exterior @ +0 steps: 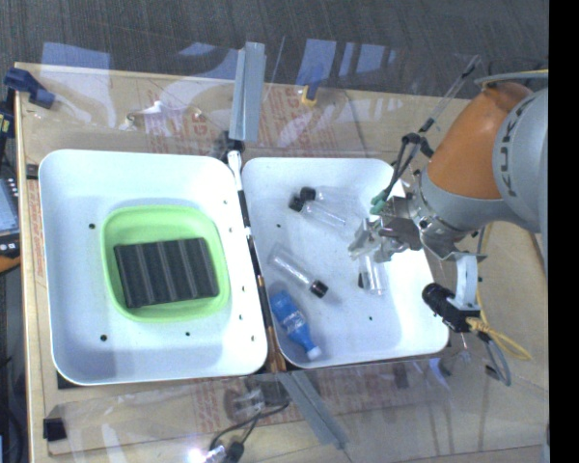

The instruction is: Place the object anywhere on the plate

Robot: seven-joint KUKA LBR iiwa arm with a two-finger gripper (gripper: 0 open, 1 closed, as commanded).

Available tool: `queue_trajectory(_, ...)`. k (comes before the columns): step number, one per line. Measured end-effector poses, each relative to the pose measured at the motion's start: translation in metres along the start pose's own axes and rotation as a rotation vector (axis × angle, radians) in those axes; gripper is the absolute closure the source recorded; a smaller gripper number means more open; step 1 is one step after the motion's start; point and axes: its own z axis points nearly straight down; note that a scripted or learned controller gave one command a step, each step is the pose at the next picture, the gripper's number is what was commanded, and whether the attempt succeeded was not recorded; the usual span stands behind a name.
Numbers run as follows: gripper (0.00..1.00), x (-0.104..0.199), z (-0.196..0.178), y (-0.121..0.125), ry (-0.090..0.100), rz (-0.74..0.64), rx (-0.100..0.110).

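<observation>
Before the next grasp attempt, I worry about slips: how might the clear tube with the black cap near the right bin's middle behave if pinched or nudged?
The clear plastic tube with the black cap is round and lying flat, so it probably rolls. It looks smooth, possibly slippery, and likely light.

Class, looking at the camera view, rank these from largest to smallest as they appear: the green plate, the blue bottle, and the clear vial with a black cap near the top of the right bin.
1. Green square plastic plate
2. Blue plastic bottle
3. Clear vial with a black cap
</observation>
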Motion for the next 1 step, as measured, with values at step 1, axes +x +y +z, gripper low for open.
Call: queue_trajectory(1, 0.0, 0.0, -0.0001, 0.0, 0.0, 0.0, 0.0)
